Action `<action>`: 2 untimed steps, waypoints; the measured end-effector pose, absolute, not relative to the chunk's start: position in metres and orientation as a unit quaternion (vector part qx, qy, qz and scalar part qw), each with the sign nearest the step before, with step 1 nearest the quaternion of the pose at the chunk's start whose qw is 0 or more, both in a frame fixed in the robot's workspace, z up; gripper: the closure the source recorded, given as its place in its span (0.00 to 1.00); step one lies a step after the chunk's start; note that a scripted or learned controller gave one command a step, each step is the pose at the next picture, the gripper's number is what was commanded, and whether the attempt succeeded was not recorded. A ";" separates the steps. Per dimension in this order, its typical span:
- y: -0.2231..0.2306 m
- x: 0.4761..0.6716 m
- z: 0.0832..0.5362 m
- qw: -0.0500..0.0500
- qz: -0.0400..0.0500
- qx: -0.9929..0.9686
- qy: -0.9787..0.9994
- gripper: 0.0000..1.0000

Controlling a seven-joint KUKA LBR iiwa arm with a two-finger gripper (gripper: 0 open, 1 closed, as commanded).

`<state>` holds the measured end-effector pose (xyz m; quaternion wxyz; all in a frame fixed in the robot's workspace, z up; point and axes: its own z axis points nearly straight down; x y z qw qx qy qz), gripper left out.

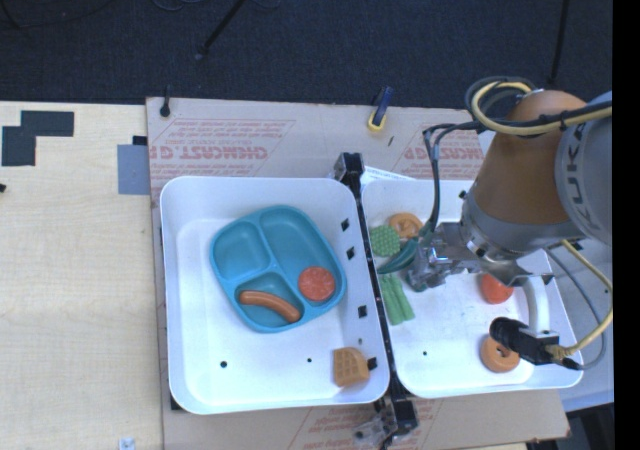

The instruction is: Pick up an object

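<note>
- Dark carpet with cables lies behind the pale bench (70, 268), which carries a cardboard sheet (230, 143) under two white bins.
- The left bin (190, 338) holds a blue divided tray (255, 243) near its middle; a sausage (268, 305) lies in the tray's front compartment, a red round slice (318, 283) in its right one.
- A tan waffle piece (350, 366) sits at the left bin's front right corner.
- In the right bin (440, 358), green pieces (392, 283) lie along the left wall, with an orange round piece (405, 225) behind them.
- The tool (425, 263) is low over the green pieces; whether it is clenched or released cannot be told.
- A red piece (495, 288) and an orange ring (498, 353) lie towards the right bin's front right.
</note>
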<state>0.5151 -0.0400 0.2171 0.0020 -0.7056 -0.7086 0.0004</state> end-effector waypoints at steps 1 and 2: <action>0.002 0.531 0.225 0.002 0.000 -0.706 -0.708 1.00; 0.050 0.560 0.216 0.002 0.001 -0.706 -0.709 1.00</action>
